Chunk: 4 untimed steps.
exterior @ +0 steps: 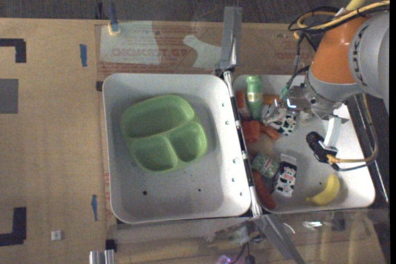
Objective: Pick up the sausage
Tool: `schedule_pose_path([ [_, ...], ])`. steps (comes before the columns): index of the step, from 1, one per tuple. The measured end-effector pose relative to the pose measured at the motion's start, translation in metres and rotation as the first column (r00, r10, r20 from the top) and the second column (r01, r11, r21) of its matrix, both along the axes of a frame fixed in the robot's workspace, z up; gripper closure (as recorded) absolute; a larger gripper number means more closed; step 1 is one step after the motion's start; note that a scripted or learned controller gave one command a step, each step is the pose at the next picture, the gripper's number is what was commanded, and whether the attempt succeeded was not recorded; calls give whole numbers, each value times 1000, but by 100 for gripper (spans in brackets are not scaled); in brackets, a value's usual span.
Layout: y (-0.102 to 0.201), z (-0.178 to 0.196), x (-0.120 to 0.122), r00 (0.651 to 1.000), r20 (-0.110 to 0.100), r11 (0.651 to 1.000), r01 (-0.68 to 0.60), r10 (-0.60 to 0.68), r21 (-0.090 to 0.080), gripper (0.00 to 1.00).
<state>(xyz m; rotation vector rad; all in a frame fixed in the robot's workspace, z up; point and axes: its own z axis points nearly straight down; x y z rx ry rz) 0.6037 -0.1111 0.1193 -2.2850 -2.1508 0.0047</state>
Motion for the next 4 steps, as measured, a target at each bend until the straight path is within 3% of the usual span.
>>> schedule_pose_path([
  [1,2,-27,53,998,-51,999,31,-32,-7,0],
  [2,3,-26,-24,998,23,998,67,-67,-3,0],
  [3,2,-20,-23,997,20,998,70,-70,-2,100],
  [4,127,82,-32,969,1,969,247,-247,-1,100],
])
